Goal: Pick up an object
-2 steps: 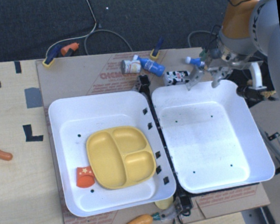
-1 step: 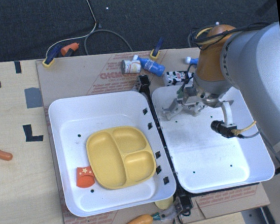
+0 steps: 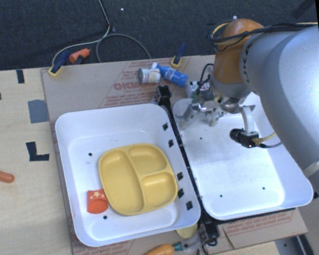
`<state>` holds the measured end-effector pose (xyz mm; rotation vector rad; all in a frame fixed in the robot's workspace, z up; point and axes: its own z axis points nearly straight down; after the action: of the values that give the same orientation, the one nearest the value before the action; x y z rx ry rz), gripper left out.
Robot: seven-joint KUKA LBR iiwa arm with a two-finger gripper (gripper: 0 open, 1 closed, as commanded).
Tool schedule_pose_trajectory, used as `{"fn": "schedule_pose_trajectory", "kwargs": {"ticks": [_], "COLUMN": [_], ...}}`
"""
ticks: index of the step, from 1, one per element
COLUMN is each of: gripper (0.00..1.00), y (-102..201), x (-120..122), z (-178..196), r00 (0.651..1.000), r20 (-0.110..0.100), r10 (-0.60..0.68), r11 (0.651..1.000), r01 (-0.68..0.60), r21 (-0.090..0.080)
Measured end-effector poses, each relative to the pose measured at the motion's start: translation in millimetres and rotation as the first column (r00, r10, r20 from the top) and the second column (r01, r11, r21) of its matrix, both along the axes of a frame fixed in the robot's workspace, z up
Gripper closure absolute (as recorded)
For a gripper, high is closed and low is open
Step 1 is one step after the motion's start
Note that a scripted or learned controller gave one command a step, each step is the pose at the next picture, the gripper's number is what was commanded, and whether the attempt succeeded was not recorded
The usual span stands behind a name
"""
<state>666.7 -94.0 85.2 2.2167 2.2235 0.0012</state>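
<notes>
Tool (image 3: 204, 111) hangs over right bin (image 3: 244, 197) on cardboard-covered bench (image 3: 125, 85).

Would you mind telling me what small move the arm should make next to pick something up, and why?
Probably shift the gripper left across the divider toward the left bin. The gripper sits over the far end of the right bin, while the yellow tray and the small orange block beside it lie in the left one.
</notes>
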Motion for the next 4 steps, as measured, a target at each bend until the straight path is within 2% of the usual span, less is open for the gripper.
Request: {"fn": "schedule_pose_trajectory", "kwargs": {"ticks": [1,2,3,4], "gripper": [0.0,0.0,0.0,0.0], "y": [-76.9,-21.9,-2.9,-85.9], "x": [2.1,-49.3,1.4,-7.5], "z": [63.0,-1.9,0.0,63.8], "r00": [1.0,1.0,1.0,1.0], "r20": [0.004,0.0,0.002,0.003], "r10": [-0.007,0.0,0.001,-0.008], "r11": [1.0,1.0,1.0,1.0], "r01": [0.007,0.0,-0.001,0.008], "r21": [-0.004,-0.003,0.0,-0.004]}}
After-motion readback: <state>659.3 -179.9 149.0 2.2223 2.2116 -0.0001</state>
